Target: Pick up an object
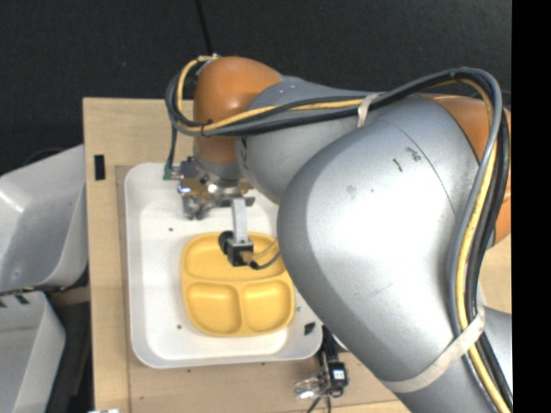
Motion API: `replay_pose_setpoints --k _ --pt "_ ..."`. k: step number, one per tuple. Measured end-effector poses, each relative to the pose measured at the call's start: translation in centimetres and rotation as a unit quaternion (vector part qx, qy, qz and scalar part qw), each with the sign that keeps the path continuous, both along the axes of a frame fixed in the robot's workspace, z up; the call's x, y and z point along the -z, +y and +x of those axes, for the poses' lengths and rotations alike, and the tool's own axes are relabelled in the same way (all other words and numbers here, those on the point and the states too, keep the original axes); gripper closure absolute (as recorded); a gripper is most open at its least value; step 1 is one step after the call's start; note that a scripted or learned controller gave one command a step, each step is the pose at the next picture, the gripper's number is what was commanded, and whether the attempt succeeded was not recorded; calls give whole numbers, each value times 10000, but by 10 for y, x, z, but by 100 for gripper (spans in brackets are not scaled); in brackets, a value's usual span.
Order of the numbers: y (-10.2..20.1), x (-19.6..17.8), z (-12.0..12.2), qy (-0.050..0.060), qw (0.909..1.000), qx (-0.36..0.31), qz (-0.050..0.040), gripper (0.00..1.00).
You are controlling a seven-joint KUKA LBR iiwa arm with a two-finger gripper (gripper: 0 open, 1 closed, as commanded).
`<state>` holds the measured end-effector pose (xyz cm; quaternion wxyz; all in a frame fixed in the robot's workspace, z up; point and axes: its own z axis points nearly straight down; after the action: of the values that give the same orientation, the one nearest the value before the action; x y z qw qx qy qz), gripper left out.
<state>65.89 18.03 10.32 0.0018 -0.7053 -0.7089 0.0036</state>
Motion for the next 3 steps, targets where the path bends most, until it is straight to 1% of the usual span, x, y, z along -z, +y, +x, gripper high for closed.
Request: replay_pose_setpoints --k 1,2,3 --pt "0 -22 -2 -27 10000 39 1 100" --pt "1 -27 -11 -51 10000 12 13 100" --pt "0 -38 -28 -38 10000 8 13 100"
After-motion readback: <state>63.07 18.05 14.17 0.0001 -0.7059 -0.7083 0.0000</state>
